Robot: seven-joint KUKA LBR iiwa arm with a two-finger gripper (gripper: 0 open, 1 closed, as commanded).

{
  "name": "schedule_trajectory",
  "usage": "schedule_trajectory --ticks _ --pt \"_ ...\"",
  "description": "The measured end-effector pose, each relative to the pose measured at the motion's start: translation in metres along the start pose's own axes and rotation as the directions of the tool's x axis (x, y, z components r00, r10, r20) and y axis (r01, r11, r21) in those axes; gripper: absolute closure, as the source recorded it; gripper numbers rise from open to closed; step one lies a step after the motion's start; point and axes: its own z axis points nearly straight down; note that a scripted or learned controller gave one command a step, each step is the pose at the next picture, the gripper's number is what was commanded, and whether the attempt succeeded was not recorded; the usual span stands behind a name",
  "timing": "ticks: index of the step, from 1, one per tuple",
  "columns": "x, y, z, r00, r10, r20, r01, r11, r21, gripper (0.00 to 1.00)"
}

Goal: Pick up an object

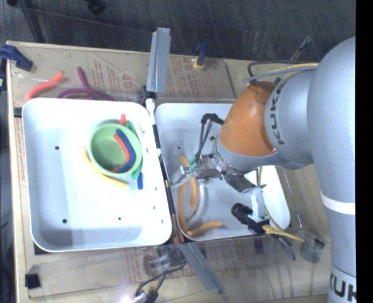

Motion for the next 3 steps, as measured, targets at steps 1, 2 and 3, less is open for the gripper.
schedule_trajectory --ticks 1,2,3 --pt "-0.012 0.012 0.036 0.997 0.076 0.0 -0.076 0.997 -0.007 0.0" --pt "-0.013 0.012 0.026 0.997 0.072 0.002 -0.072 0.997 -0.006 1.0" --pt "0.027 0.056 -0.087 0.997 0.081 -0.002 -0.081 0.997 -0.004 1.0"
